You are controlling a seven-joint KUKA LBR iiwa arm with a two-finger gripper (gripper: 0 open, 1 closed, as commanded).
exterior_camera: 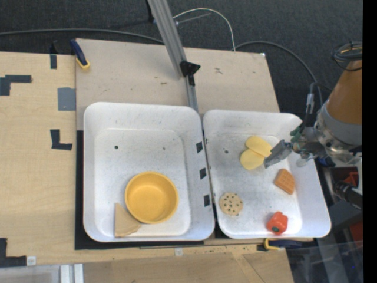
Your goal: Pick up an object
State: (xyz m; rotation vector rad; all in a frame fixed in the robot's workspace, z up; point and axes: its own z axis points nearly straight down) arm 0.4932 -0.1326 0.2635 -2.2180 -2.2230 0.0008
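Note:
The right bin (235, 128) holds a pale yellow two-lobed object (254, 152), an orange wedge (284, 181), a round speckled cookie (231, 204) and a small red object (277, 222). My gripper (275, 155) reaches in from the right, low over the bin, with its tip right at the yellow object's right edge and just above the orange wedge. I see nothing lifted off the bin floor. The arm's orange band (349, 99) sits at the right edge.
In the left bin (118, 122), a yellow bowl (151, 197) sits near the front beside a tan wedge (122, 221). A grey pole (171, 34) slants from the top down to the gap between the bins. Cables run behind the right bin.

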